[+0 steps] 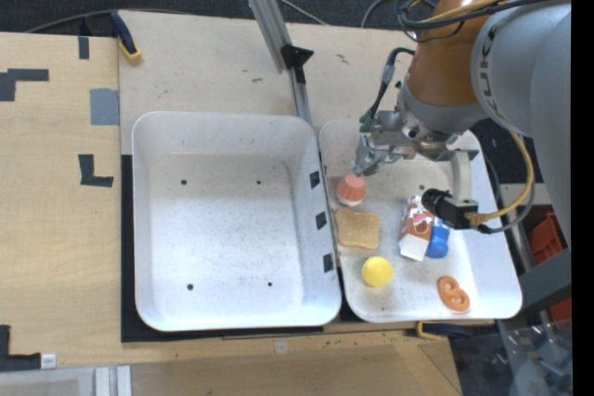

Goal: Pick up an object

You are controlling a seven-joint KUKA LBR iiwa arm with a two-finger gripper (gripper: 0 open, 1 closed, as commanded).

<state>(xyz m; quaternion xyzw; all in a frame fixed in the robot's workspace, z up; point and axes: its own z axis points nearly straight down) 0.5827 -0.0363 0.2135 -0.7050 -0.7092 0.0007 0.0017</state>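
Camera view, from above at a slant. My pincer (364,164) hangs low over the right bin (492,287), near that bin's far left corner, and I cannot tell how it is set, since the wrist housing covers it. Just below its tip, toward the camera, sits a small pink object (351,190), close enough that contact cannot be ruled out. Further toward the camera lie a tan bread-like slice (358,229) and then a yellow ball (376,272). Toward the camera and to my arm's side lie a white, red and blue carton (422,232) and, further out, an orange pretzel-like piece (454,293). The left bin (148,199) lies beyond the pincer, away from my arm.

Step in hand, as I judge it: the approach to a grasp, with the pink object the likeliest target. Nothing appears lifted. The next move calls for a short descent centred on that object, then closing and a straight lift.

Unclear: the pincer tips, the pink object's identity, and the bin's right edge beneath my arm.
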